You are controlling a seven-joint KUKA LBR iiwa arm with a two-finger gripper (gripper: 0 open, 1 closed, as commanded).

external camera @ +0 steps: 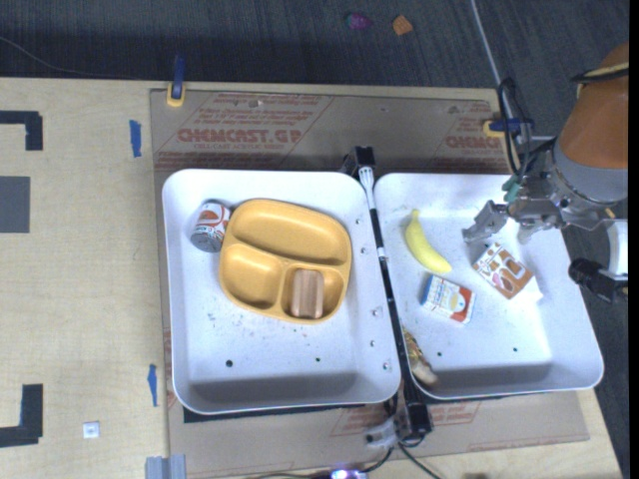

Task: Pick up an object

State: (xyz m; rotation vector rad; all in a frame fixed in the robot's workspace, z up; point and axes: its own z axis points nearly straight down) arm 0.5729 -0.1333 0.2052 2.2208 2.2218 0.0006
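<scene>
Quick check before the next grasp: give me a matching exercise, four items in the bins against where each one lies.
Things:
1. banana
2. can
3. brown block
4. end effector

Places:
A. in a compartment of the yellow tray
B. left bin, beside the tray's far-left edge
C. over the right bin, near its far side
D. right bin, near the divider

Pairs: 1-D, 2-B, 3-A, 4-C

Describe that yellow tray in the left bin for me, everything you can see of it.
The yellow tray looks like smooth plastic, rounded, with three compartments: one long one at the far side and two smaller near ones. It lies flat, slightly turned, in the left bin. A brown block sits in its near-right compartment, and a can lies against its far-left edge.
</scene>
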